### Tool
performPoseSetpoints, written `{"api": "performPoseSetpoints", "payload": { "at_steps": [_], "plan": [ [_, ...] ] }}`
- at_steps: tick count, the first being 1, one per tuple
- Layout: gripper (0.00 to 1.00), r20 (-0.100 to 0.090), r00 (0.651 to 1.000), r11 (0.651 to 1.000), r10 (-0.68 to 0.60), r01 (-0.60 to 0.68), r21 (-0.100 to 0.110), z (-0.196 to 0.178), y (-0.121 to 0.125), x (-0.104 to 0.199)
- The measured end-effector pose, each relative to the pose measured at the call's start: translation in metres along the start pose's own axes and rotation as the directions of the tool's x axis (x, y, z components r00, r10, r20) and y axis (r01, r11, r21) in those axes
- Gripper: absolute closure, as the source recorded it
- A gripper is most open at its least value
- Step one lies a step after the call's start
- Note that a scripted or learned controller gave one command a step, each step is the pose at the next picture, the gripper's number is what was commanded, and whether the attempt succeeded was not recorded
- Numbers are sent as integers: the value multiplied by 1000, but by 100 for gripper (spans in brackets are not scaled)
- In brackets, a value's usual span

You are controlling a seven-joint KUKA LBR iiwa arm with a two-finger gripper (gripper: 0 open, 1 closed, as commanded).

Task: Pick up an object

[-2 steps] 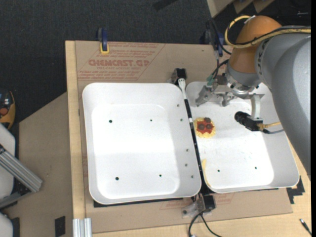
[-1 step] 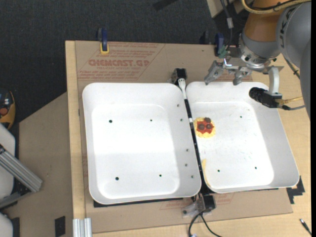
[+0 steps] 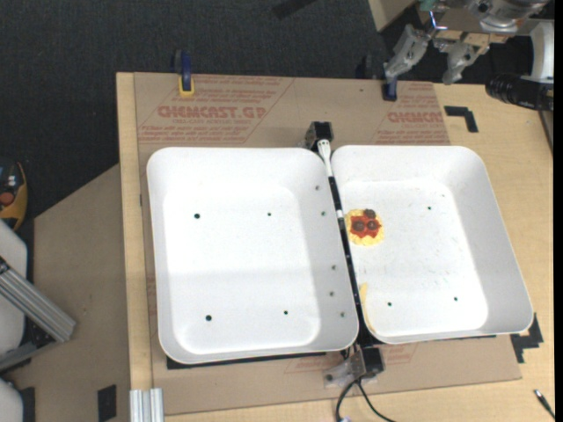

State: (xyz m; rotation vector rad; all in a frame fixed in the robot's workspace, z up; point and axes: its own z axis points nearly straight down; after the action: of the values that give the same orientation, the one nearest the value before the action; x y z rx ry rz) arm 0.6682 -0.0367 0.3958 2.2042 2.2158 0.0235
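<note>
Two white bins sit side by side on the bench [image 3: 264, 104], a brown board printed with red lettering. The left bin [image 3: 176, 236] and right bin [image 3: 475, 236] touch along a black strip [image 3: 339, 227] running from 12 to 6 o'clock. A yellow-and-blue clamp [image 3: 185, 73] grips the board's edge at 11 o'clock. A blue clamp [image 3: 390, 89] sits at 1 o'clock. Dark carpet [image 3: 88, 25] lies beyond. A metal rail [image 3: 35, 301] lies at 8 o'clock.

Fixed camera above, slanting down on both bins [image 3: 237, 170], seemingly mid-range.
</note>
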Motion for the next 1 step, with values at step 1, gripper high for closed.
{"api": "performPoseSetpoints", "payload": {
  "at_steps": [1],
  "plan": [
    [100, 3, 1000, 1000, 3, -3, 15, 1, -1, -2]
  ]
}}
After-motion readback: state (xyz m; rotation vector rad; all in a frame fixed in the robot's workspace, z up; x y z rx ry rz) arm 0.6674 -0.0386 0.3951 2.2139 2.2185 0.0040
